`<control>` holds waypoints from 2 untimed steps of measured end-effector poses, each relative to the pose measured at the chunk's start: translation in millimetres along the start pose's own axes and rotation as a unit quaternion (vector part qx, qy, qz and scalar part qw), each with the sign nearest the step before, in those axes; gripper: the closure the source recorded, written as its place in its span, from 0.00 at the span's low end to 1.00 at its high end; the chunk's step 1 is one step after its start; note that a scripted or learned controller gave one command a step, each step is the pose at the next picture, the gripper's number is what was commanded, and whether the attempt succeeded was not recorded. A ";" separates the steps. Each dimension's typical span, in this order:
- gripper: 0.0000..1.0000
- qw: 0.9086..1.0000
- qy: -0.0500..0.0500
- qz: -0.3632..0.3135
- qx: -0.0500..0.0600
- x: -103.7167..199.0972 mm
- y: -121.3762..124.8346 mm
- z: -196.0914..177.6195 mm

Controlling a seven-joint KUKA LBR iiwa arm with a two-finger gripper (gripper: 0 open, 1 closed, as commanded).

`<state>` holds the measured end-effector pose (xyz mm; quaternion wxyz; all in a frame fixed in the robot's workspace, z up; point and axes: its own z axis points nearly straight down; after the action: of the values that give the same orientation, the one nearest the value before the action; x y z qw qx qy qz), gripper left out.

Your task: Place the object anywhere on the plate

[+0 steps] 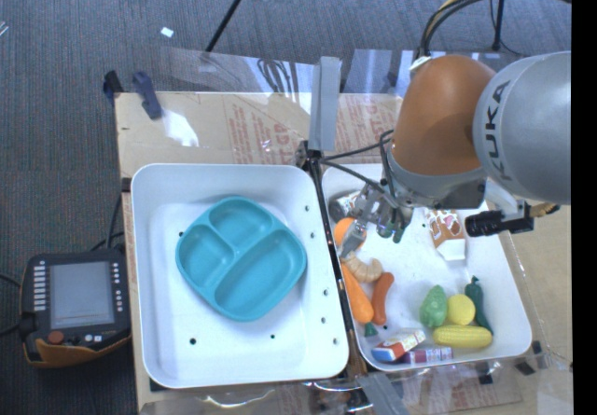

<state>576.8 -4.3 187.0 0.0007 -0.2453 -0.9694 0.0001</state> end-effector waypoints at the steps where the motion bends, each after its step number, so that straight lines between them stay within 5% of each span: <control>1: 1.00 0.996 0.001 0.086 0.001 46.3 38.0 -4.5; 2: 1.00 0.989 0.002 0.151 0.002 105.2 104.0 6.8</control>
<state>533.7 137.2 180.3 0.0028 -0.3888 -0.9213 0.0015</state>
